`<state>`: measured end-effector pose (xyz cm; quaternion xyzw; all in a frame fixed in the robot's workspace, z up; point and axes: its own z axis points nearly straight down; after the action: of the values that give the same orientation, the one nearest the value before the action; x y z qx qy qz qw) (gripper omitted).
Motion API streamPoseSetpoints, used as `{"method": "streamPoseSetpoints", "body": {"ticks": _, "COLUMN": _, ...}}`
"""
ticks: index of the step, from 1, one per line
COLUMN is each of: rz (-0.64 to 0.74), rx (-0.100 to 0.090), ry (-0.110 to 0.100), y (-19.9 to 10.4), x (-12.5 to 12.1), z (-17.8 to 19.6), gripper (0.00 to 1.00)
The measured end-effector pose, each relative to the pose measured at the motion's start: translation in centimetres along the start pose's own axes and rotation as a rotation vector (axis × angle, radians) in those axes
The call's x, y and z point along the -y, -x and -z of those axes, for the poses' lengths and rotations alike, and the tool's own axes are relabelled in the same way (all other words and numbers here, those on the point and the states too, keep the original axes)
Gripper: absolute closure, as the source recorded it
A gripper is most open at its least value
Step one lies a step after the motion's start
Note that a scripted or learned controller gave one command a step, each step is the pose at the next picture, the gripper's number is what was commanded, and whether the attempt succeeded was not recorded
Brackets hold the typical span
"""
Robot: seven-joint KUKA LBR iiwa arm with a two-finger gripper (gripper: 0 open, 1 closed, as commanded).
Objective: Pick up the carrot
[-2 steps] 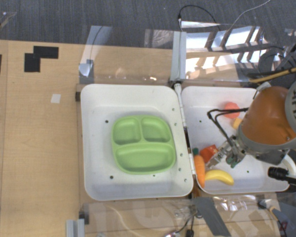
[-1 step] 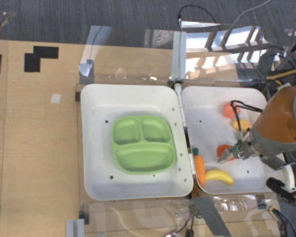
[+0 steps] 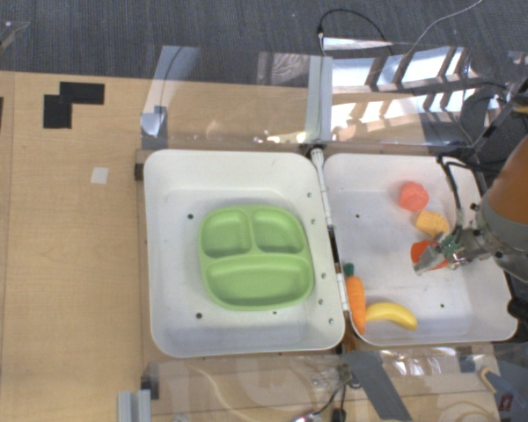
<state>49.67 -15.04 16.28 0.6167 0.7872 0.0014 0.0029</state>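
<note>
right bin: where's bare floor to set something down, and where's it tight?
Right bin: bare floor top-left, between the divider wall and the pink piece. Another patch right of the banana, near the front wall. Tight at right, where the tool crowds the yellow piece, and bottom-left, carrot against banana.

- The carrot (image 3: 355, 298) lies at the near left edge of the right bin (image 3: 378, 236), touching a yellow banana (image 3: 392, 315).
- The gripper (image 3: 438, 258) hangs low over a small red-orange piece (image 3: 420, 251).
- A green divided plate (image 3: 255, 258) sits in the left bin (image 3: 172, 236).
</note>
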Motion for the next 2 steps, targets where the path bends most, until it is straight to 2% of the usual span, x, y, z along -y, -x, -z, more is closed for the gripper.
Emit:
{"method": "streamPoseSetpoints", "body": {"ticks": 1, "rz": 0.005, "rx": 0.003, "ry": 0.005, "y": 0.0, "x": -0.3, "z": 1.1, "gripper": 1.00}}
{"method": "streamPoseSetpoints", "body": {"ticks": 2, "rz": -0.619, "rx": 0.000, "ry": -0.003, "y": 3.2, "x": -2.4, "z": 8.6, "gripper": 1.00}}
